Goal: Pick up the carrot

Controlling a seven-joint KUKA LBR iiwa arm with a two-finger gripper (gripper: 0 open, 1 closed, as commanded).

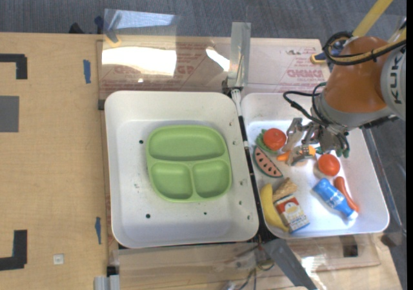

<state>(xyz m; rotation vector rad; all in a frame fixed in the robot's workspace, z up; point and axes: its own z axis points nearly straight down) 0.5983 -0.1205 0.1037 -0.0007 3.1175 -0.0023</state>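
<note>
Partly, claw (302, 146) hides carrot (312, 150).

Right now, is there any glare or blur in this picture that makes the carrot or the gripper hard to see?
In the camera view, bright glare washes the clear panel behind the left bin; the right bin is evenly lit with soft shadows. The gripper looks slightly blurred over cluttered toys, so its fingers are hard to read; the carrot is small but distinct.

Glossy white plastic bins (129, 172), matt green plastic tray (189, 163).
</note>
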